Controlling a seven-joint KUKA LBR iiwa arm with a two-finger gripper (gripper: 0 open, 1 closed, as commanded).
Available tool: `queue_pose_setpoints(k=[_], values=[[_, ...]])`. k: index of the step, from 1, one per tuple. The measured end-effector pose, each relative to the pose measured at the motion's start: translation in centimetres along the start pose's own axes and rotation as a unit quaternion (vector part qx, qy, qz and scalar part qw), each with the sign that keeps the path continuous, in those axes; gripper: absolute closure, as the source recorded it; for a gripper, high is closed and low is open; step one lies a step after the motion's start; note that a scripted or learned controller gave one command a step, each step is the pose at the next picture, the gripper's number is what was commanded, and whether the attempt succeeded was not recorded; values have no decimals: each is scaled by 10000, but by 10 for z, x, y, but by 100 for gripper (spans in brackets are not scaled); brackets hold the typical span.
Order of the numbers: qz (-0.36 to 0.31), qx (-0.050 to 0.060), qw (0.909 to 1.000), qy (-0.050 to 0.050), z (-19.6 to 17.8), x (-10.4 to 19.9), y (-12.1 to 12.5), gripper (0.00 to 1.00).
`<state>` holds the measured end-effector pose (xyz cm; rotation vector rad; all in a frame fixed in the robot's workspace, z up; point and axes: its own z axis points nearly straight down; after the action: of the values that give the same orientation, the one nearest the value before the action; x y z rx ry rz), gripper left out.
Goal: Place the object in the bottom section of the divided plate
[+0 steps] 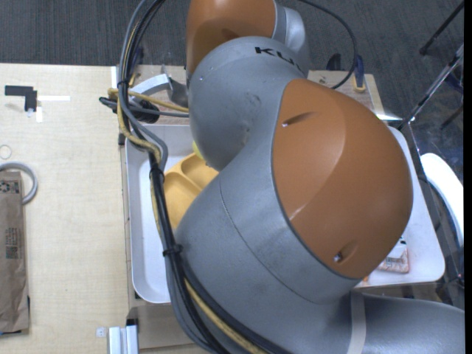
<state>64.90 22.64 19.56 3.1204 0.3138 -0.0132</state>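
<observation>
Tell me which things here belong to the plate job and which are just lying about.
For the job:
yellow divided plate, mostly hidden by the arm
white bin holding it

Lying about:
brown paper packet
black bracket
printed card

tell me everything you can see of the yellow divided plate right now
Only a small part of the divided plate shows, as the arm hides the rest. It looks like smooth yellow plastic, with a raised ridge separating curved sections. It lies flat in the left white bin, near the bin's upper middle. A black cable bundle crosses over its left edge in the view. Which section is the bottom one, and whether anything lies in it, cannot be told.
</observation>
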Motion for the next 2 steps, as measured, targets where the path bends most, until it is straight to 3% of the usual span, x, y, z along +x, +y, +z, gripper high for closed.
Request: queue_pose_setpoints(k=[2], values=[[-27,-56,10000,-78,-8,0,3,100]])
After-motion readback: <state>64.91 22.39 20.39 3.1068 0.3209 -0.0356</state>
